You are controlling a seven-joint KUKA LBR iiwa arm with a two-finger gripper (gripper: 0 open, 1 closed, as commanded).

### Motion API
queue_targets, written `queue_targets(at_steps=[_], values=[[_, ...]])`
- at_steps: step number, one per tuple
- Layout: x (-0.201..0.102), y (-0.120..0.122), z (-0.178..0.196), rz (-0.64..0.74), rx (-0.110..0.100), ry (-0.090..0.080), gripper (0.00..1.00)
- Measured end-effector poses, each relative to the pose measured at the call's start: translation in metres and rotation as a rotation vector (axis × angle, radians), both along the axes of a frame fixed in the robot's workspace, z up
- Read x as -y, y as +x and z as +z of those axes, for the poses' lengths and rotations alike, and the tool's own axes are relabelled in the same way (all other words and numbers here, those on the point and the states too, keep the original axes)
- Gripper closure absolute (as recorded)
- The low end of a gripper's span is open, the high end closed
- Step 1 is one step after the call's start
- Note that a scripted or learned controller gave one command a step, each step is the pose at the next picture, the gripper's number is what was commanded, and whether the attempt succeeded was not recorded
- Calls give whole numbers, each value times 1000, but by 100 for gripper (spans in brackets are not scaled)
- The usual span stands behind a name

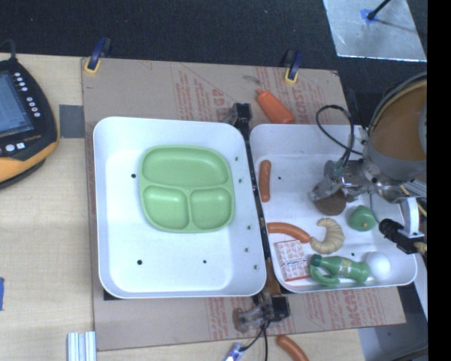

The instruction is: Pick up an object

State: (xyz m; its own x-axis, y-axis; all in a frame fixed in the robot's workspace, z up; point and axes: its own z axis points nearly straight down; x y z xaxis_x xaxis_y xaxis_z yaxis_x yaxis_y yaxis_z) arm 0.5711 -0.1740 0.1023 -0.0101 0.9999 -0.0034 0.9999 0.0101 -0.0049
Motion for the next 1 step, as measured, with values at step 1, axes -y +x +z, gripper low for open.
queue_targets(at_steps=[1], values=[[-97, 14, 90, -3, 4, 5, 100]])
